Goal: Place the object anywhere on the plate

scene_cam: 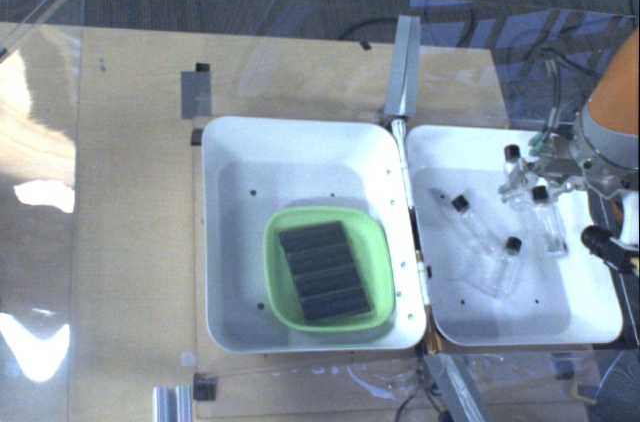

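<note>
A dark grey ridged block (321,271) lies flat on the green plate (378,255), filling most of the plate's middle, its long side running slightly aslant from the plate's far-left corner toward its near-right corner. The plate has a raised rim and rounded corners, and it sits on the floor of the left bin (232,210), toward that bin's near-right corner and close to its near wall.

Touching the left bin along a shared edge is the right bin (440,310). On its floor lie several small clear vials with black caps: one short vial (463,206) near the bin's left wall, one longer vial (505,262) toward the middle, another (549,215) near the right wall, and one (514,166) by the far-right corner.

The gripper (545,172) hangs over the far-right corner of the right bin, just above the vials there. Whether its fingers are apart or together cannot be told, as metal parts and clear glass overlap at that spot. The arm's orange band (622,90) shows beyond the bin's right wall.
</note>
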You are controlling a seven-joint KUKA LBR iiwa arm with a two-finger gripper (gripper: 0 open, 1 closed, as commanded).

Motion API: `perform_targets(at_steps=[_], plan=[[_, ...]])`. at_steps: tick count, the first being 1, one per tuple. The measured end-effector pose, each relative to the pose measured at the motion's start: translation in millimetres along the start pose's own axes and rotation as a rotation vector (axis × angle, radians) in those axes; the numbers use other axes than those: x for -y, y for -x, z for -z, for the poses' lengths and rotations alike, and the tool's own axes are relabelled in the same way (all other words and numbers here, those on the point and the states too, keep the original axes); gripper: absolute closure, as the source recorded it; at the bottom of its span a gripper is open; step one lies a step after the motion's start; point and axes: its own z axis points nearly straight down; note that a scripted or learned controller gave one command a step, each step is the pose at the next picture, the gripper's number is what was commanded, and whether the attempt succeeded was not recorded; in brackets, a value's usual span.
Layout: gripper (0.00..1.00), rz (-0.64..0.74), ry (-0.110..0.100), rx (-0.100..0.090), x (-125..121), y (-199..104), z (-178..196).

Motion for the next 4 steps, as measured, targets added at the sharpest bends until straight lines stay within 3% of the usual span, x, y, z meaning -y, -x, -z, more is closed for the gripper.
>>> perform_targets(at_steps=[1, 2, 3, 4], plan=[[1.0, 0.22, -0.004, -0.001, 37.8, -38.0, -64.4], [1.0, 0.405, 0.001, -0.001, 36.9, -126.0, -20.8], [1.0, 0.471, -0.001, -0.002, 41.4, -177.3, -16.6], [1.0, 0.658, -0.002, -0.003, 68.0, -225.3, -18.4]])
